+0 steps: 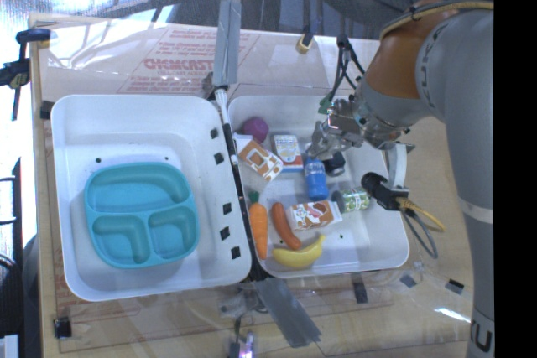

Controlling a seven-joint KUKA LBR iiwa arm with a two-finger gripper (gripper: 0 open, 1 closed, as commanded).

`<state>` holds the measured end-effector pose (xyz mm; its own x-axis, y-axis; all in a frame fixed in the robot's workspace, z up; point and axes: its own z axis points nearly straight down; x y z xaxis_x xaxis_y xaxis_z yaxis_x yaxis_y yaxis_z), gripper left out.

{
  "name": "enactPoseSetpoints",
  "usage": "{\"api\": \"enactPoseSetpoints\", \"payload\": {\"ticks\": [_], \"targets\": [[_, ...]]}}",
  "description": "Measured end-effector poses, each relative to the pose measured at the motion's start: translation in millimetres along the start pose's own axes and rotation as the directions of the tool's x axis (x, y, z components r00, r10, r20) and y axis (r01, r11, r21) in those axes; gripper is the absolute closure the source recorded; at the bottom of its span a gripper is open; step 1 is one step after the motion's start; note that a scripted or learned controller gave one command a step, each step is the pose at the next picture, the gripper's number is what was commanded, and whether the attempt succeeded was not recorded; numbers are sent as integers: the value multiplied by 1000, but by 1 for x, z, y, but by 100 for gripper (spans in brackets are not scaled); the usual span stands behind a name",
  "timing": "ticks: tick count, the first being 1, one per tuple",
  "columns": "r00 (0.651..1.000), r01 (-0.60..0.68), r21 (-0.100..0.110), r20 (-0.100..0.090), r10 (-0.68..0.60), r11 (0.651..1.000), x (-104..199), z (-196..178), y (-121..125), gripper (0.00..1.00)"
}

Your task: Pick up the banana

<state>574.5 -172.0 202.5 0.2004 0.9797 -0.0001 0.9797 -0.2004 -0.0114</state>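
Banana (299, 254) lying at the right bin's (388, 241) six-o'clock edge, touching a sausage (284, 227) and just beside a carrot (258, 230). Hand (329, 148) hovering toward twelve o'clock over a blue bottle (315, 179), well apart from target; grip state impossible to tell. Probably still positioning.

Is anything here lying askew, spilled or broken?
Nothing looks spilled or broken. The right bin is crowded: banana, carrot and sausage lie close together, near a tilted small carton. The teal tray sits flat.
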Motion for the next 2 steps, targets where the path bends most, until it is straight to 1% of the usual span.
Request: {"api": "enactPoseSetpoints", "payload": {"ticks": [1,2], "targets": [[991,131,-1,2,-131,991,76,114,-21,100],[996,86,-3,3,-86,996,166,15,-131,100]]}}
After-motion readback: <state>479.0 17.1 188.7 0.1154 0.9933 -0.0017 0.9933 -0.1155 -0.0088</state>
